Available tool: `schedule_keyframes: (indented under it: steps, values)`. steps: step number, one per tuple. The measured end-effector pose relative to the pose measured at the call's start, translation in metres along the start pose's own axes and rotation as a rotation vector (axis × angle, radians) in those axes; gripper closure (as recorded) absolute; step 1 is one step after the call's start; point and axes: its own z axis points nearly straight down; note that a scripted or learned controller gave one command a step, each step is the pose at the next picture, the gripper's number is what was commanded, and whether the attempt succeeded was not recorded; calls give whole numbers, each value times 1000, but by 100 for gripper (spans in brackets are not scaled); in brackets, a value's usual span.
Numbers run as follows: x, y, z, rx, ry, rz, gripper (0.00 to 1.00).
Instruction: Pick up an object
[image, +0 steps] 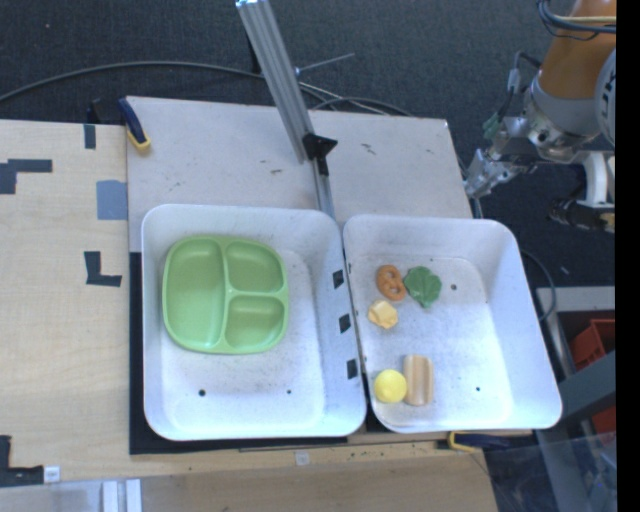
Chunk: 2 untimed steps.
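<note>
Tool (485, 178), grip state unclear, hangs beyond right bin (520, 330) holding five food pieces.

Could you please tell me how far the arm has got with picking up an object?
Nothing is picked yet. The hand is above the right bin's far corner, outside it. The toy foods, including the green broccoli piece and yellow ball, lie in that bin. Reaching, grasping and lifting remain.

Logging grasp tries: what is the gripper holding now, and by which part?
Nothing: the gripper hangs outside the right bin, nothing between its fingers.
</note>
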Motion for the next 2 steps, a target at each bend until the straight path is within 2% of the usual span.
schedule_keyframes:
  steps: [1, 2]
  values:
    - [59, -18, 12, 8, 2, -4, 100]
    - [108, -28, 9, 7, 3, -4, 100]
